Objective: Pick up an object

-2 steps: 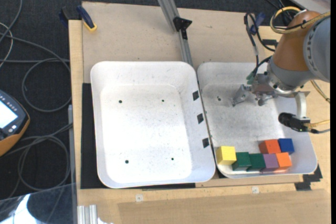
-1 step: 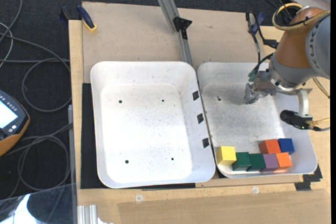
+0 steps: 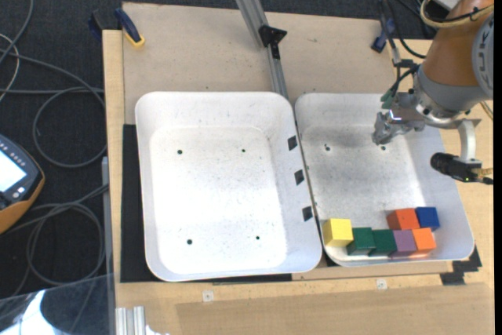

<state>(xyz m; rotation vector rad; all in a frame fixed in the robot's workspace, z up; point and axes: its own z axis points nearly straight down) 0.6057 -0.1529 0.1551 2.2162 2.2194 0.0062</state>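
Several small blocks lie along the near edge of the right bin: a yellow block, a green block, a purple block, two orange blocks and a blue block. My gripper hangs over the far right part of that bin, well behind the blocks. Nothing shows between its fingers.
The left bin sits beside the right one, with black clips along the shared wall. A slanted metal rail rises behind the bins. Blue clamps hold the board's far corners. Cables lie on the floor at left.
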